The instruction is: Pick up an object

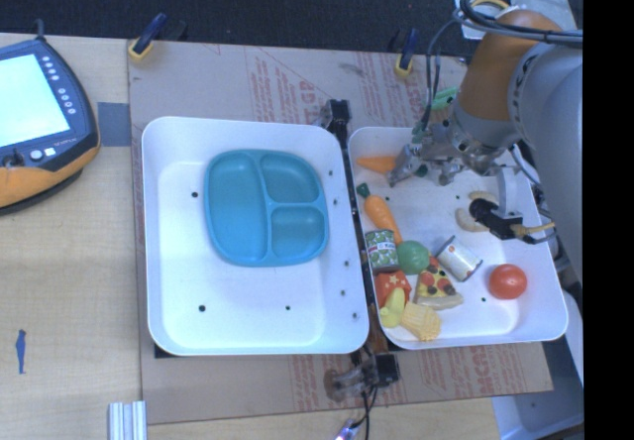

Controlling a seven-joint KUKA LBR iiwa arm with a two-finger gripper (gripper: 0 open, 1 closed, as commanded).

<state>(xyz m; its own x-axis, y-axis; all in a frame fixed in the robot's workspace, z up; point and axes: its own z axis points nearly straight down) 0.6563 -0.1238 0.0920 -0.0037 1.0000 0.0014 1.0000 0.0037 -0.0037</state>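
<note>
Carrot piece: lies in right bin, far-left corner, just beside gripper (whether its jaws are apart or together cannot be told). Risk: descent lands off-centre, nudging the piece against the bin wall, since it is small and tapered. Obscured: fingertips, blurred under the wrist

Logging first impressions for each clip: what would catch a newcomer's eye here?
The blue divided plate lying alone in the left bin stands out first. Next, the toy food crowded along the right bin's left side, with a red tomato apart. The gripper hovers at that bin's far end, near an orange piece.
</note>
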